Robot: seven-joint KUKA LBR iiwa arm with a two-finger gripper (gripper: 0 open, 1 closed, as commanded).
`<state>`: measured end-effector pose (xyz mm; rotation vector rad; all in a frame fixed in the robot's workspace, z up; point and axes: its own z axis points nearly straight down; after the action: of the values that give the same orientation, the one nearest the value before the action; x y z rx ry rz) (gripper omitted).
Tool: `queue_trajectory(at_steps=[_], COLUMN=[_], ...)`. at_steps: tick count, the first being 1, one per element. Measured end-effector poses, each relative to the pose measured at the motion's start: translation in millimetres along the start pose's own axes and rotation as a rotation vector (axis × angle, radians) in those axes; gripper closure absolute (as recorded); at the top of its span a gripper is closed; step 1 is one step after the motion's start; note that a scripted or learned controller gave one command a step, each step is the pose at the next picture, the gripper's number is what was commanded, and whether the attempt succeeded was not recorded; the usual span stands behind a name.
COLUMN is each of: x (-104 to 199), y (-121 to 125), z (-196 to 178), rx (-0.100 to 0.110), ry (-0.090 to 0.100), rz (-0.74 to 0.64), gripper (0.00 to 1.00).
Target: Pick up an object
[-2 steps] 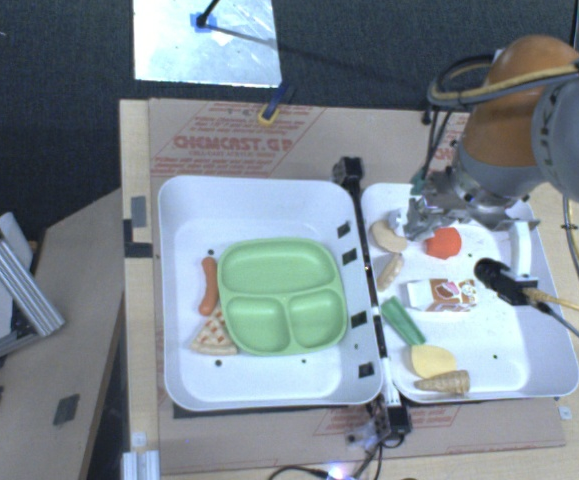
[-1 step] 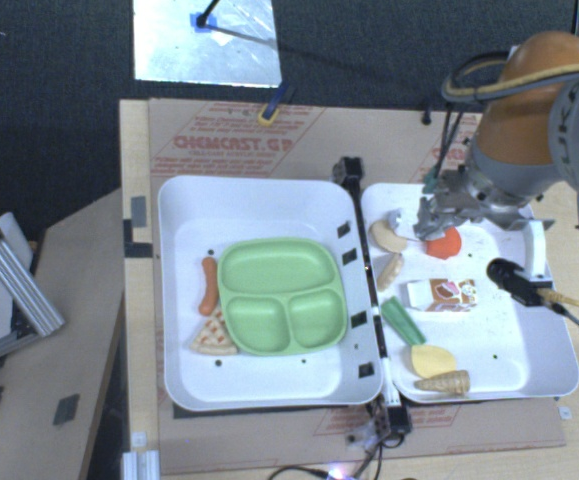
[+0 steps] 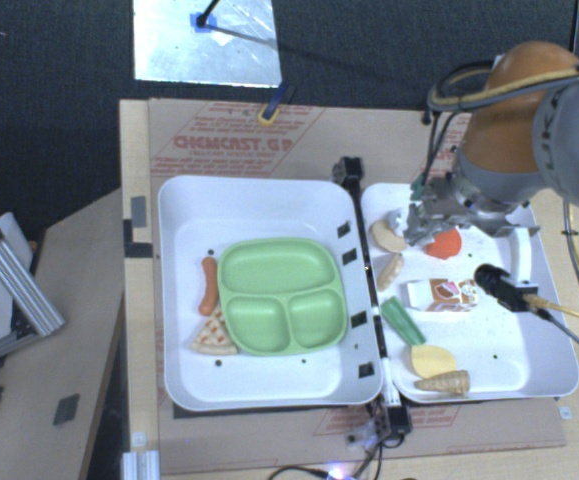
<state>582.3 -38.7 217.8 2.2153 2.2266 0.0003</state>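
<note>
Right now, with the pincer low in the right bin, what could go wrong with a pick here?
The pincer sits among crowded items: a tan piece and a red piece lie close beside it, so it may nudge one or catch both. It is also near the bin divider, which it might strike.

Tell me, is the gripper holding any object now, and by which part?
It cannot be told. The gripper is low in the right bin, beside the red piece and the beige piece.

Red-orange round toy (image 3: 445,243) lying flat in right bin, beside tan round biscuit (image 3: 386,235), near upper-left corner
</note>
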Motion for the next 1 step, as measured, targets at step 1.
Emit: queue_trajectory(at_steps=[1], x=[-1.5], y=[2.9], z=[-0.4], rx=[-0.001], ry=[0.0], rz=[0.0], gripper=[1.0])
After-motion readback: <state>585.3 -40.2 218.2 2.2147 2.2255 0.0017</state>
